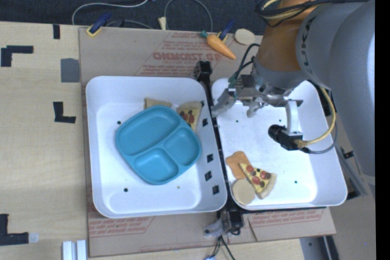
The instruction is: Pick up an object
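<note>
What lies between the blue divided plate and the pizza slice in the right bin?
In the camera view, the two bins' adjoining white walls, bearing black clips, run between the blue plate and the pizza slice.

Blue divided plate (158,144) sitting in white left bin (97,131). Tan pizza slice (255,176) showing red dots, right bin (323,186) white. Orange carrot (219,45) lying far on brown cardboard (122,55) with red print.

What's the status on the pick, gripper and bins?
Gripper low over right bin, far end, nothing seen between fingers. Pizza slice lies at near-left corner, untouched. Blue tray in left bin. Nothing blocking the slice.
</note>
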`<state>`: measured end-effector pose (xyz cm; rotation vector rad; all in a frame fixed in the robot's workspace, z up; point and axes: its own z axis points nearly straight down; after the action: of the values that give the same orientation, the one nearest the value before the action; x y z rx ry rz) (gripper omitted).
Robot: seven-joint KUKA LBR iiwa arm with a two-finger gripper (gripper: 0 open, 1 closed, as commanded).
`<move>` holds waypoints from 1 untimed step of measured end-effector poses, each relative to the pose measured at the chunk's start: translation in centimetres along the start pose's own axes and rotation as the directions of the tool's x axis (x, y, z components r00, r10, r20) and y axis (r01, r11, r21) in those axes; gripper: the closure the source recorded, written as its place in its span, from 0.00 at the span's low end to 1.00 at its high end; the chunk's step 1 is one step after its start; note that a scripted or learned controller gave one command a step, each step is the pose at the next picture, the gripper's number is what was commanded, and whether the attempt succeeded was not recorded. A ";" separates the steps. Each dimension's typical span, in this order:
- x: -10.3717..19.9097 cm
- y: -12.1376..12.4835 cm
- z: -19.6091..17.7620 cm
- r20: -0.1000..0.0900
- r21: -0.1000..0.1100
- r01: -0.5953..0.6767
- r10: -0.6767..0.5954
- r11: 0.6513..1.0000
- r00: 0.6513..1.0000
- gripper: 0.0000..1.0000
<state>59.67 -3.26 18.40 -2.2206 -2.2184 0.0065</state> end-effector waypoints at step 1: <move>-2.3 0.1 0.0 0.000 -0.003 0.000 0.000 1.000 1.000 0.00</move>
<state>59.75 -5.52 18.39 -2.2225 -2.2202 0.0034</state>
